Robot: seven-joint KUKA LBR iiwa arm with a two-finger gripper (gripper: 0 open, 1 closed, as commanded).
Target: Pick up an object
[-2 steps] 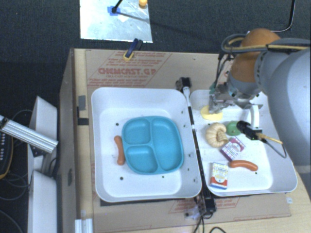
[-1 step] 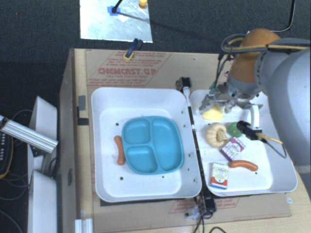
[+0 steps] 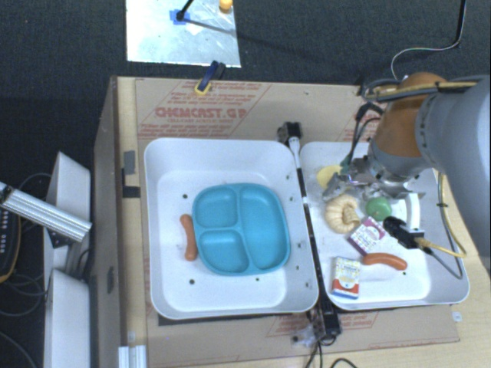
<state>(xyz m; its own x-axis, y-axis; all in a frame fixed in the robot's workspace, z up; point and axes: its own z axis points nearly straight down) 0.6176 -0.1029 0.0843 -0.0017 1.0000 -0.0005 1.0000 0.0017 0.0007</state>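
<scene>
**Tool low over the right bin, pastry just beneath it**

Camera view: The arm [image 3: 430, 129] reaches in from the right and bends down into the right bin [image 3: 406, 286]. The tool [image 3: 349, 188] sits low near that bin's upper left part. Its tip is too cluttered with metal parts to say whether it is open or closed, and nothing can be seen held in it.

The likeliest thing to pick, judging by position, is the pale pastry [image 3: 342, 215]. It lies just below the tool in the view, close enough that the two may be touching, though that cannot be settled. It is a lumpy, curled shape, a little longer up and down the view than across. If the tool is not already on it, only a short shift toward the bin's near edge should be needed.

A yellow fruit [image 3: 327, 176] lies just left of the tool, against the bin's left wall. A green ball [image 3: 377, 207] sits just right of the pastry, so a closing grip could nudge it. Farther toward the near edge lie a small box [image 3: 367, 237], a sausage [image 3: 385, 261] and a carton [image 3: 346, 276], all apart from the tool.

The left bin [image 3: 173, 198] on the desk [image 3: 230, 106] holds a blue plate [image 3: 240, 228] and a second sausage [image 3: 188, 238], both well away.
</scene>
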